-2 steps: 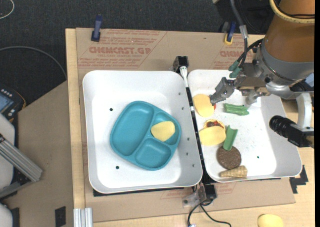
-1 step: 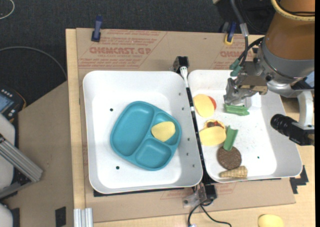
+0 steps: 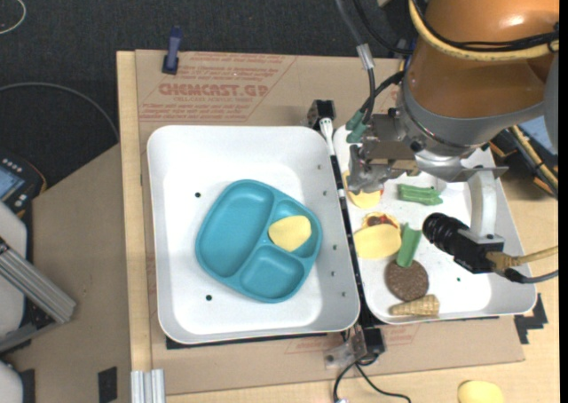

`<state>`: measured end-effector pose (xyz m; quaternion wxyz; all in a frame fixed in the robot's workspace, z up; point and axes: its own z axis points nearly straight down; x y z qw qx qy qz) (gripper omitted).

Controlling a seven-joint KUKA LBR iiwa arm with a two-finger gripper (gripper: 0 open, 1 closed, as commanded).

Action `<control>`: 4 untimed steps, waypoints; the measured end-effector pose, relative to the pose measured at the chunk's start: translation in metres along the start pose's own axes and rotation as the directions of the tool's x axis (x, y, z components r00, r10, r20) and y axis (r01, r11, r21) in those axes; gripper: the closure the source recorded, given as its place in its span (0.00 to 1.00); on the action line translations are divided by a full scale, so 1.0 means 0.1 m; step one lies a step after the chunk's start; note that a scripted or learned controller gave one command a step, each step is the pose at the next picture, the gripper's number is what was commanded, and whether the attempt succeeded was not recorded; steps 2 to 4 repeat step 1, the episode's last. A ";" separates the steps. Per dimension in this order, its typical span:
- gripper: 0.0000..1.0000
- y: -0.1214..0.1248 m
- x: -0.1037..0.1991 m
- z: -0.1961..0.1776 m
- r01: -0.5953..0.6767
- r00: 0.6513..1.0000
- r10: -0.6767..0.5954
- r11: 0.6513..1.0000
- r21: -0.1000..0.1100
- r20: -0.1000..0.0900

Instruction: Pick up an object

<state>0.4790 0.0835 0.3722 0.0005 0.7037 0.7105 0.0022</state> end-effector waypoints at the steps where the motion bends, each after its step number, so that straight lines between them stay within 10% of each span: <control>1: 1.00 0.01 0.19 -0.50 -0.006 1.000 0.006 1.000 -0.003 0.000; 4: 1.00 0.01 0.19 -0.50 -0.006 1.000 0.006 1.000 -0.003 0.000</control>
